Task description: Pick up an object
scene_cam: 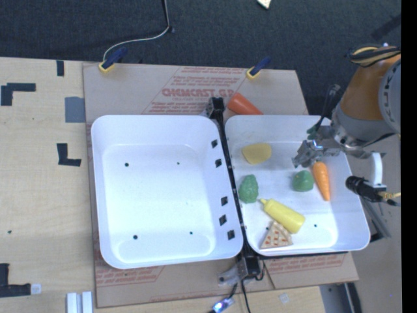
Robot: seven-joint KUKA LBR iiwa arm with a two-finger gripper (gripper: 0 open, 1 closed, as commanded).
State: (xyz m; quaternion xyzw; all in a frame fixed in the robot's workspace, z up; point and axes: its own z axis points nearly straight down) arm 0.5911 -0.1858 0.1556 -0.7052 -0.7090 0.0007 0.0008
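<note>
"Nothing is picked up yet, right?"

"Right. The gripper (305, 156) hangs low in the right bin (348, 240). I cannot tell its state."

"What is close?"

"A green lump (302, 180) sits just below it, and a carrot (321, 179) beside that."

"And the room?"

"The bins rest on cardboard (189, 93) on a wooden bench (39, 194), with dark floor (215, 18) behind."

in the right bin (339, 240) lie a yellow lump (257, 153), two green pieces (248, 188) (302, 180), an orange carrot (320, 179), a yellow bottle (284, 214) and a pizza slice (275, 237).
</note>
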